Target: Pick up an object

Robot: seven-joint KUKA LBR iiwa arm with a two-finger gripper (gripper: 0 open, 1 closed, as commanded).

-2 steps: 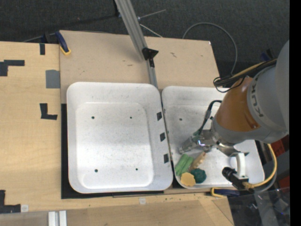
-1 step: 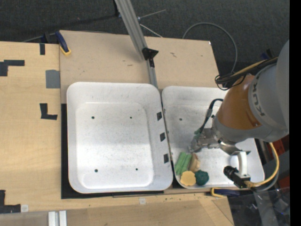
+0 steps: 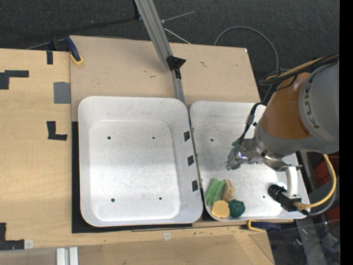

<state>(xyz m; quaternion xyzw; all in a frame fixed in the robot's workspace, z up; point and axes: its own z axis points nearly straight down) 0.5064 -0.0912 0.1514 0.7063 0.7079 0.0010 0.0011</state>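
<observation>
Four small objects are clustered at the near edge of the right-hand shallow white bin [image 3: 220,120]: a ribbed green soft piece [image 3: 214,189], a pale tan lump [image 3: 228,190] just beside it, a round yellow piece [image 3: 220,208] below these, and a dark green rounded piece [image 3: 236,207] touching the yellow one. Any of them can be taken as the thing to be picked up, and all are seen lying on the bin floor, none lifted. The two-finger metal gripper [image 3: 236,160] is found above and to the right of the cluster, near it but apart from it, over bare bin floor. Nothing is seen between its fingers; whether the jaws are spread or pressed together cannot be told, since the tips are small and blurred. The task is therefore judged as not yet done: an approach to the cluster and a closing on one piece are left. The pieces are packed closely and lie against the bin's near wall, so a clean grasp of one alone is judged awkward. A black fitting [image 3: 278,195] is seen at the right end of the bin. The left-hand shallow white bin [image 3: 132,106] sits just beside, and a slanted grey metal rail [image 3: 154,21] crosses the wooden bench [image 3: 33,104] behind
</observation>
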